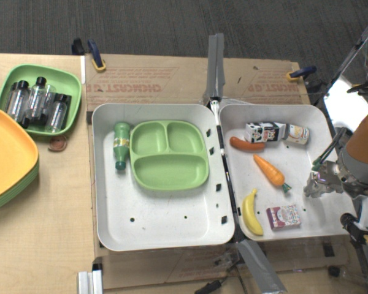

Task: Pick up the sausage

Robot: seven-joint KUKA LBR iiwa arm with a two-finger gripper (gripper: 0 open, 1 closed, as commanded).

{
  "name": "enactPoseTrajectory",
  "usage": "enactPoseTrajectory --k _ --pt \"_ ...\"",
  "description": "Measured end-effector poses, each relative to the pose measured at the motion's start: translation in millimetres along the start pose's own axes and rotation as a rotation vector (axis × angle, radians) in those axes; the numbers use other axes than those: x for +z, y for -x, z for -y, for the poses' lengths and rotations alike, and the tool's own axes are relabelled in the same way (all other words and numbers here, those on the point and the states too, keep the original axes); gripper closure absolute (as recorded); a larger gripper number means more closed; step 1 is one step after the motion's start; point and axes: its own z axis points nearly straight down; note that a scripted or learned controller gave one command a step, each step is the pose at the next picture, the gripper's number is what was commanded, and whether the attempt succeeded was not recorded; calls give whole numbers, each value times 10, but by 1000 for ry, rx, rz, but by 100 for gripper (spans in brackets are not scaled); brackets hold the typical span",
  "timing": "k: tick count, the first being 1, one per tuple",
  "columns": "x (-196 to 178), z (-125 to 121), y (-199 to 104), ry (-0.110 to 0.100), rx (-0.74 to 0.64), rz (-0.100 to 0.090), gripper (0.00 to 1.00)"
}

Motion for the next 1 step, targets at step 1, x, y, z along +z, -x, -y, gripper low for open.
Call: enactPoseTrajectory --k 1 --pt "-293 -714 -308 2 -128 1 100"
